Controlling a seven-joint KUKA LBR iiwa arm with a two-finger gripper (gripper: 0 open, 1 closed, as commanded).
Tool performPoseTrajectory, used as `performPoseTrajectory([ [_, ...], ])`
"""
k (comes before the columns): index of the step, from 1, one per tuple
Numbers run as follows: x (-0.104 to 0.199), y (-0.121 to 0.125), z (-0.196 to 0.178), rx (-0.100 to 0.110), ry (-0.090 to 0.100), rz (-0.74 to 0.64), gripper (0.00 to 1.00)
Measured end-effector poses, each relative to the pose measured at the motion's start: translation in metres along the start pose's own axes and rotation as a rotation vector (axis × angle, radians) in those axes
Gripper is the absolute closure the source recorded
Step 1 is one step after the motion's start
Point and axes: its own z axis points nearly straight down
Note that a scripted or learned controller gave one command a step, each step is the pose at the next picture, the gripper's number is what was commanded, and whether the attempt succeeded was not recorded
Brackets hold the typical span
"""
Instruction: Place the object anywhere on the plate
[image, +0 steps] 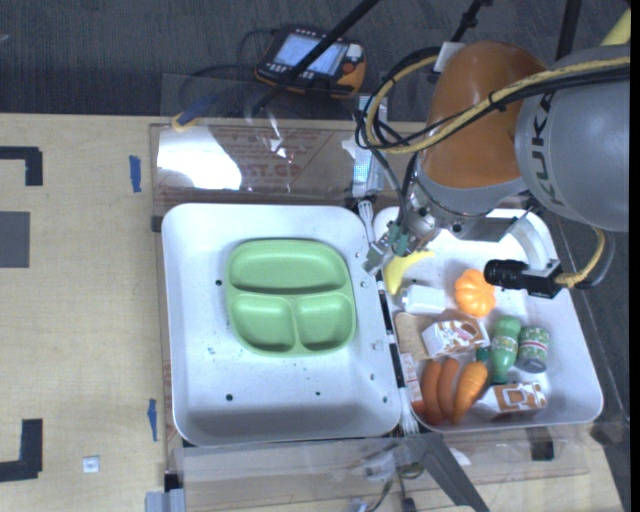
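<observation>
So the gripper (383, 252) is sitting right over the seam between the two bins, at the far-left corner of the right bin (580, 345); the yellow banana (404, 268) is touching it, just to its right, long axis slanting from near-left up to far-right. Looks like the fingertips are at the banana's left end, but tbh I can't tell if they're open or clamped on it; too small and cluttered there. The green plate (291, 295) lies to the left and slightly nearer, in the middle of the left bin (190, 300); nothing on it yet. Arm comes in from the far right, orange band (478, 110) up high, wrist angled down-left toward the seam; so next move is basically a short hop left.
</observation>
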Motion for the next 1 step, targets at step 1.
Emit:
performPoseTrajectory([
  [1, 0.0399, 0.0641, 0.055, -0.001, -0.001, -0.198, 1.0],
])
